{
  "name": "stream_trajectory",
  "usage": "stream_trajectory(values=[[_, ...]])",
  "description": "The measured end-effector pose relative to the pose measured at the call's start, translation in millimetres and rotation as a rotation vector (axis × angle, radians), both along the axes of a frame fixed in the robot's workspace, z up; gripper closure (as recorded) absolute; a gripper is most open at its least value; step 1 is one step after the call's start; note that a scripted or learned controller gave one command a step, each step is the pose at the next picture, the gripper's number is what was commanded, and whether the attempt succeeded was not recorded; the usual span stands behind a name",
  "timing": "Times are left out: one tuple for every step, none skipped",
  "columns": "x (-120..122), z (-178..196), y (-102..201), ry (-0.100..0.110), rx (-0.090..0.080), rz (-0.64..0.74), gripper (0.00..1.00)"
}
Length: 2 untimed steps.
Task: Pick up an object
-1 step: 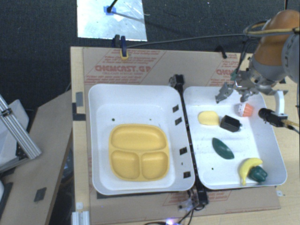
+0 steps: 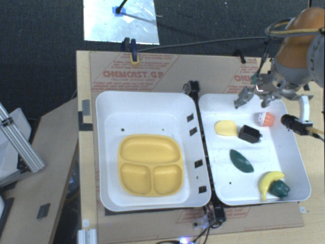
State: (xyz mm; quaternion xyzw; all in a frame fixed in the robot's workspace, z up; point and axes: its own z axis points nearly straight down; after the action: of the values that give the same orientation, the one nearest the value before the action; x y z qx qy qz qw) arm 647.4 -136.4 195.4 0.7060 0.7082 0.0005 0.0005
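The right bin (image 2: 292,156) holds several objects. A pale yellow lemon-shaped piece (image 2: 226,128) lies beside a small black block (image 2: 250,134). An orange and white piece (image 2: 264,119) sits near the bin's far right. Closer to the front lie a dark green oval (image 2: 241,161), a yellow banana (image 2: 269,181) and a green piece (image 2: 280,188) touching the banana. My gripper (image 2: 253,100) hangs over the bin's far edge, above and behind the lemon piece and the orange piece. It is open, its fingers (image 2: 240,100) spread with nothing between them.
The left bin (image 2: 109,151) holds a yellow divided tray (image 2: 151,164). Black clips run along the seam (image 2: 199,151) between the bins. A cardboard sheet (image 2: 152,70) lies under both bins, with a blue clamp (image 2: 133,50) at its far edge.
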Motion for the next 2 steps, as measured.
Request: stream_trajectory(values=[[5.2, -53.1, -8.8, 0.002, -0.001, -0.002, 0.00], [5.3, -104.9, -8.3, 0.002, 0.000, -0.001, 0.00]])
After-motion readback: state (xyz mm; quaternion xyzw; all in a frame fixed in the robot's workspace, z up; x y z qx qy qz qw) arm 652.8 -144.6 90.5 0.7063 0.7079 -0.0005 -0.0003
